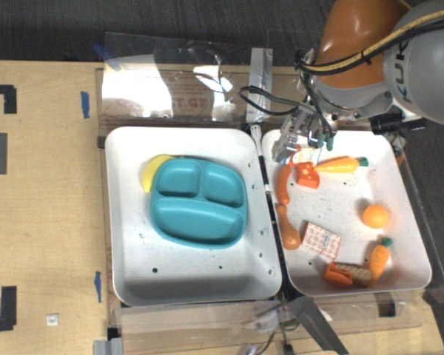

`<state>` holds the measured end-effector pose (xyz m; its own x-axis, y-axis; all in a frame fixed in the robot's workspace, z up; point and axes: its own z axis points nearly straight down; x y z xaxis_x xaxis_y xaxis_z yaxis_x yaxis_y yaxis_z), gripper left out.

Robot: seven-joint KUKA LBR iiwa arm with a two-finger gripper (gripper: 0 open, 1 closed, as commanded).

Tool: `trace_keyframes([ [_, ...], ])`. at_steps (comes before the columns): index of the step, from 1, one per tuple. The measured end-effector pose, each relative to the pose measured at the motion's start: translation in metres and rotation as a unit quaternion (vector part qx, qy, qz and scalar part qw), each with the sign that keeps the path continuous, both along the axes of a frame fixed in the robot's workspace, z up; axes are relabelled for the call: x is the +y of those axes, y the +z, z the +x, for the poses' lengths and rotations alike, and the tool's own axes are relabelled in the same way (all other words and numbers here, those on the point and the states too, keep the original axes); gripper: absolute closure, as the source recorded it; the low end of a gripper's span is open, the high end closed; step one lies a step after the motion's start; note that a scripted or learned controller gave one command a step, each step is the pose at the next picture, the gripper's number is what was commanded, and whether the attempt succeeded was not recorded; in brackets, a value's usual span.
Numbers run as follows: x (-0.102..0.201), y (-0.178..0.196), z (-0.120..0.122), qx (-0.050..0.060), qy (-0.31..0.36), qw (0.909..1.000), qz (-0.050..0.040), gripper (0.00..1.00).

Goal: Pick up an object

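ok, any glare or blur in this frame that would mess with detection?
Camera view: strong glare on the clear sheet behind the left bin; the bins read evenly lit with soft shadows; the gripper looks slightly soft and cluttered by cables; the teal tray and orange ball are sharp.

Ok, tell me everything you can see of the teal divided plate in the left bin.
The teal divided plate looks like smooth moulded plastic, rounded, with three compartments: two small ones at the far side and one long one nearer the camera. It lies flat, right way up, around the middle of the left bin. A yellow object pokes out from under its far-left edge.
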<state>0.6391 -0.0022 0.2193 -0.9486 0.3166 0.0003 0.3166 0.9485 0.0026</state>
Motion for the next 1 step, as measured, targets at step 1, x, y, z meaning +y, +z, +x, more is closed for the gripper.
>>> trace_keyframes([
  [1, -0.0178, -0.0026, 0.022, -0.004, -0.051, 0.9987, -0.0011, 1.0],
])
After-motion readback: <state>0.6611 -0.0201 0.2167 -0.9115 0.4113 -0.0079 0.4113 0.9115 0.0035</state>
